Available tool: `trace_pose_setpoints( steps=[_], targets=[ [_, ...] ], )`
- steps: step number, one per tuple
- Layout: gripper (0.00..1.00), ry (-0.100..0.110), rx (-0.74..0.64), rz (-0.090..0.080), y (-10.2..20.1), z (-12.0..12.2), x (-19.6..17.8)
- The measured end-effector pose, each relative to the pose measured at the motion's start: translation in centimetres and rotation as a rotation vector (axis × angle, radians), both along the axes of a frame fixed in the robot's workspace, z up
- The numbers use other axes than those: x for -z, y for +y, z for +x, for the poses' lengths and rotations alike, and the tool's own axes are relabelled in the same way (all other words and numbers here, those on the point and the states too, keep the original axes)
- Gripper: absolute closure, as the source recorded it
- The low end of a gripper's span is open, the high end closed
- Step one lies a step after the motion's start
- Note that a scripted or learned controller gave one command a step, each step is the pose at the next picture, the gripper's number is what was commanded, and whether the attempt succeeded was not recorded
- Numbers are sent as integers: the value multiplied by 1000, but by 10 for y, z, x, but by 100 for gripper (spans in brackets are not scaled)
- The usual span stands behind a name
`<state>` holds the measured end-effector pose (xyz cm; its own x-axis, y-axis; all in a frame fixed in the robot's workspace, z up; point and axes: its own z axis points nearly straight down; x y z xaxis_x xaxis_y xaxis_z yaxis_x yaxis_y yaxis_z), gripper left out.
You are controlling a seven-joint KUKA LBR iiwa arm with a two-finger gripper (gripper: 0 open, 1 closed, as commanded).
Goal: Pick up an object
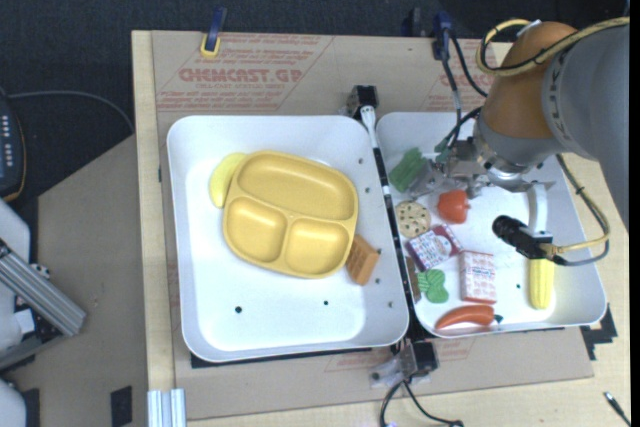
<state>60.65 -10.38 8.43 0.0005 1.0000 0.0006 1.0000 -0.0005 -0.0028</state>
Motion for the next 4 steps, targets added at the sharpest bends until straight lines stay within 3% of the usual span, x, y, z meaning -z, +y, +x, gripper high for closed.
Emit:
trace_pose_setpoints(
  steps=[1,3,4],
  targets=[
    [100,-3,1,-1,0,1,-11],
    [100,-11,-3,-2,17,1,-128],
    [100,-7,-2,-1,18,2,-142]
  ],
)
